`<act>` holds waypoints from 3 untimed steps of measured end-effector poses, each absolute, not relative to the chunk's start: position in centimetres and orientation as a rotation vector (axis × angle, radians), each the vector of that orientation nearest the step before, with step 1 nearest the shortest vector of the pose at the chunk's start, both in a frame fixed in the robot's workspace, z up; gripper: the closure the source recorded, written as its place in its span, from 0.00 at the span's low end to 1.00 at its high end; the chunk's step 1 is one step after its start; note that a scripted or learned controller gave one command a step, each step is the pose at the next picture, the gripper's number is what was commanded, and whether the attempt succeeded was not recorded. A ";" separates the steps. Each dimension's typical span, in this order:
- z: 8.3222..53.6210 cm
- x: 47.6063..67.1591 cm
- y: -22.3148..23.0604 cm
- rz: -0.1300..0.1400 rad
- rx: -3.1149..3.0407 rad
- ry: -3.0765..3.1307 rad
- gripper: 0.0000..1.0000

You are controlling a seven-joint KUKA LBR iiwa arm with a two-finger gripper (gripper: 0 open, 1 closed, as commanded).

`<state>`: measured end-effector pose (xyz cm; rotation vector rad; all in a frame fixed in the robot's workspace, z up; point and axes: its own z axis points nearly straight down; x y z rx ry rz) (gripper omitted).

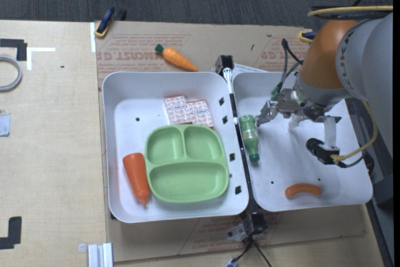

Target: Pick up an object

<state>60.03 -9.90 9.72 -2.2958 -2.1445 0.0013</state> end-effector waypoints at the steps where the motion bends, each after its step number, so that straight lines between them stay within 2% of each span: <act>1: 9.2 51.2 -9.5 0.002 -2.456 -1.956 0.00; 2: 19.2 47.8 -4.5 0.000 -2.305 -2.135 0.00; 3: 12.6 59.1 -10.7 0.001 -2.259 -2.185 0.00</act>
